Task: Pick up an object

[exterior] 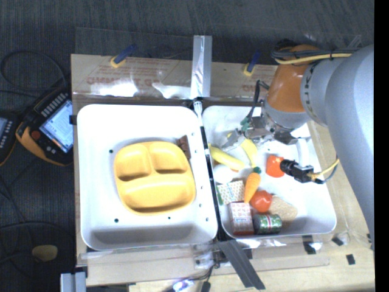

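Observation:
The right bin holds several toy foods. Two yellow bananas lie near its middle, one by the left wall and one beside it. Below them are an orange carrot, a red tomato, a red-orange round piece, a patterned box, a red-labelled box, a green can and a beige bread piece. My gripper hangs low over the bin's upper part, just above the upper banana's tip. Nothing is visibly between its tips.
The left bin holds a yellow divided plate with a small brown piece at its upper right corner. A ridge divides the bins. An orange-cased handset lies off the bench at left.

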`<state>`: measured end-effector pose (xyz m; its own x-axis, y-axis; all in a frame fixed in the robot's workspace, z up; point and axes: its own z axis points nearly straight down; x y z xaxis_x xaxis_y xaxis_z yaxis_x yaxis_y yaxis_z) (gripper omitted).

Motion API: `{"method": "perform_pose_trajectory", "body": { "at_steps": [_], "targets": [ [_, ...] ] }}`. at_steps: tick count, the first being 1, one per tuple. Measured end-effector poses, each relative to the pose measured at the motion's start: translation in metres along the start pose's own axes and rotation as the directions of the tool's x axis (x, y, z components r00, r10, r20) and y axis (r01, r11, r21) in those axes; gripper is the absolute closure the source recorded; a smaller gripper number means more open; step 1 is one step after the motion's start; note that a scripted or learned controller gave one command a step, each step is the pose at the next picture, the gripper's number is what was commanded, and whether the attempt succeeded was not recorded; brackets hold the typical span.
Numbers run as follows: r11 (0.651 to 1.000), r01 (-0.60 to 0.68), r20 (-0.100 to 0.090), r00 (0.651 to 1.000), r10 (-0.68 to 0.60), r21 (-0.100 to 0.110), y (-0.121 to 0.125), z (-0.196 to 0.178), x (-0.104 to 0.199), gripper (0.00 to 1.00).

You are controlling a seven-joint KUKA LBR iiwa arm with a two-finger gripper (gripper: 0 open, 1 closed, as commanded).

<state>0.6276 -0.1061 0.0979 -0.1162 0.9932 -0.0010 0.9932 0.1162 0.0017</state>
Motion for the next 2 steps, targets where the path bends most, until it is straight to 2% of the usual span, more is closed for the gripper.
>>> {"method": "perform_pose_trajectory", "body": {
  "at_steps": [1,2],
  "targets": [
    [1.000,0.000,-0.002,1.000,0.000,0.002,0.000,-0.008,0.001,1.00],
    [0.997,-0.082,0.001,0.997,0.082,0.003,-0.016,-0.095,0.006,1.00]
  ]
}}
